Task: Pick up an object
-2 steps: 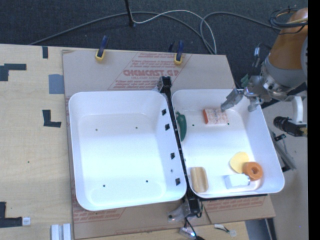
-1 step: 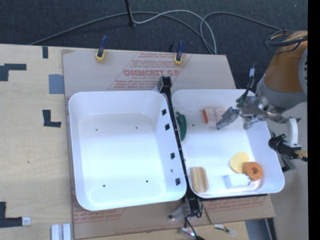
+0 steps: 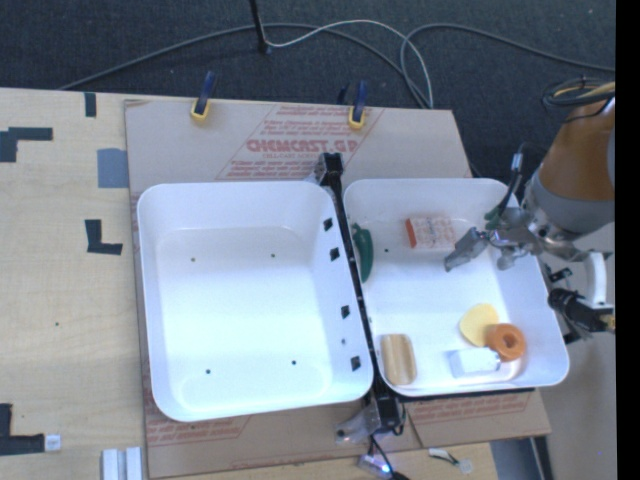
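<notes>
Over right bin (image 3: 520, 380), gripper (image 3: 470, 251) hangs at end of grey arm (image 3: 570, 183) entering from right; fingers' state cannot be told, nothing visibly between them. Just left of gripper, orange-and-white packet (image 3: 430, 232) lies on bin floor. Green object (image 3: 361, 250) rests against divider wall. Near front: wooden block (image 3: 397, 357), yellow disc (image 3: 478, 322), orange ring (image 3: 508, 342) touching disc, white piece (image 3: 470, 363). Left bin (image 3: 160, 298) sits beside right bin.

Dark grey carpet (image 3: 120, 18) behind the wooden bench (image 3: 60, 298); cables (image 3: 330, 33) trail across it. Cardboard sheet (image 3: 290, 143) on the bench, held by 2 yellow-blue clamps (image 3: 203, 101). Dark tape marks (image 3: 100, 236) left of the cardboard.
</notes>
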### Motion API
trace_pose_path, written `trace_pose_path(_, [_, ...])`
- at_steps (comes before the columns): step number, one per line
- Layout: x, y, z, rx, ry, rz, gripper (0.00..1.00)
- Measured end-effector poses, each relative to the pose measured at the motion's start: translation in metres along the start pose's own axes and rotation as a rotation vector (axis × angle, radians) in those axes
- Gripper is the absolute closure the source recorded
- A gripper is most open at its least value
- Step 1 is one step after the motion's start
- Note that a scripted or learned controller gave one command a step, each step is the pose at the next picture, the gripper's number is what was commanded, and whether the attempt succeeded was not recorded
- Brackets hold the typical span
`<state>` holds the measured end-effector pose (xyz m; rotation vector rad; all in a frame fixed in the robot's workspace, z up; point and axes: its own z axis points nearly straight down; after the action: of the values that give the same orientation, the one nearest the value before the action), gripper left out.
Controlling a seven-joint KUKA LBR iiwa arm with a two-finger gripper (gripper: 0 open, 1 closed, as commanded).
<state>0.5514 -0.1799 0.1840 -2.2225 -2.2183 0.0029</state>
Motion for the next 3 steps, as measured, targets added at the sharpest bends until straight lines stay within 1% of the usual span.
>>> trace_pose_path(1, [0.045, -0.046, -0.065, -0.007, 0.0, -0.005, 0.0])
trace_pose_path(2, [0.107, 0.042, -0.042, 0.0, 0.002, -0.009, 0.0])
trace_pose_path(3, [0.07, 0.0, 0.066, 0.008, 0.0, 0.001, 0.0])
